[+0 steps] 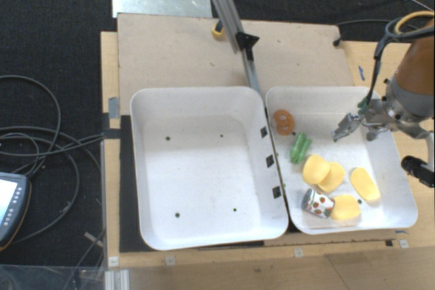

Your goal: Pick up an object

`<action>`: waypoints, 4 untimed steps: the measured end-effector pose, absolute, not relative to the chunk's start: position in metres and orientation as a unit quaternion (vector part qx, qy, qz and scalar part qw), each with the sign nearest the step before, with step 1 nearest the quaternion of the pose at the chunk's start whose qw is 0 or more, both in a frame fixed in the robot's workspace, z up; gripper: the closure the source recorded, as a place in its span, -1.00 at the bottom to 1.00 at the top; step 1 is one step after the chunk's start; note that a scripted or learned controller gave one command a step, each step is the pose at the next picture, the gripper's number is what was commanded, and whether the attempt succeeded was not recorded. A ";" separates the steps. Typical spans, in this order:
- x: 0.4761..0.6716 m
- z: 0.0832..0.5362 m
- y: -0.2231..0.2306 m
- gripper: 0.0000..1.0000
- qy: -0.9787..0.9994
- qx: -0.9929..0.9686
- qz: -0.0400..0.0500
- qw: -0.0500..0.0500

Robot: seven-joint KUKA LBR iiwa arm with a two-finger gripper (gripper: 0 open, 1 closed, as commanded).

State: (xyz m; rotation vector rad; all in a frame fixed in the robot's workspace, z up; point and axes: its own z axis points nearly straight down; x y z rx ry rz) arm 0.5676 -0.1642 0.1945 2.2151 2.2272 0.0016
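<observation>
You're at the approach step: the gripper hangs over the right bin, near its far right side, with nothing between its fingers; how wide they stand you cannot tell. Candidates lie in that bin toward the near edge: a green piece, yellow pieces, a ring, a small cup. Next you need to centre over one, the lone yellow piece looking easiest, then descend.

Two bins side by side on my table.
My hand hangs over the right bin, whose objects cluster toward its front.
</observation>
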 end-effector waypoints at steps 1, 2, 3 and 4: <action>0.568 0.195 -0.164 -1.00 0.709 0.706 0.001 0.000; 0.569 0.139 -0.154 -1.00 0.709 0.705 -0.001 -0.002; 0.569 0.089 -0.154 -1.00 0.707 0.707 0.000 0.000; 0.571 0.102 -0.154 1.00 0.708 0.706 0.001 0.002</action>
